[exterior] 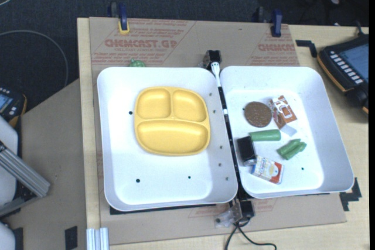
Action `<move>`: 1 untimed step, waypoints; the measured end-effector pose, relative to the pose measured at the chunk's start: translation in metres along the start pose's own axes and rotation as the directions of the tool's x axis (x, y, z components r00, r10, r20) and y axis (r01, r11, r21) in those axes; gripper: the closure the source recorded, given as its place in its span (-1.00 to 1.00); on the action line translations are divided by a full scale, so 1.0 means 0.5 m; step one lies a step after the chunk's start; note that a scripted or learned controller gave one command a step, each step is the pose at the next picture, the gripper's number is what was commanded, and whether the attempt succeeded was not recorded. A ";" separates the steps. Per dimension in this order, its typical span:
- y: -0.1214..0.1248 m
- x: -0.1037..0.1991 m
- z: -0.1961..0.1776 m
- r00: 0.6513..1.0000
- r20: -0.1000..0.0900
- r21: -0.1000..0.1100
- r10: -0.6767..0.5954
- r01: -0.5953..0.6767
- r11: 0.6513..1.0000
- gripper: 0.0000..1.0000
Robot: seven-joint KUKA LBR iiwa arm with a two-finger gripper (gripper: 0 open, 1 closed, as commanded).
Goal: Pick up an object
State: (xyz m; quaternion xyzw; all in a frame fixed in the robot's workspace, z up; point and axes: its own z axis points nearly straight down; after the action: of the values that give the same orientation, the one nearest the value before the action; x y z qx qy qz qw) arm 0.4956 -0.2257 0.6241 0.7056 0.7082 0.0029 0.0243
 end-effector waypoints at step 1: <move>0.002 -0.001 -0.022 1.000 0.004 -0.005 0.000 0.000 1.000 1.00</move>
State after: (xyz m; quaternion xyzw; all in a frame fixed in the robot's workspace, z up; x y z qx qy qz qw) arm 0.4960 -0.2259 0.6352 0.7055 0.7082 0.0033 0.0275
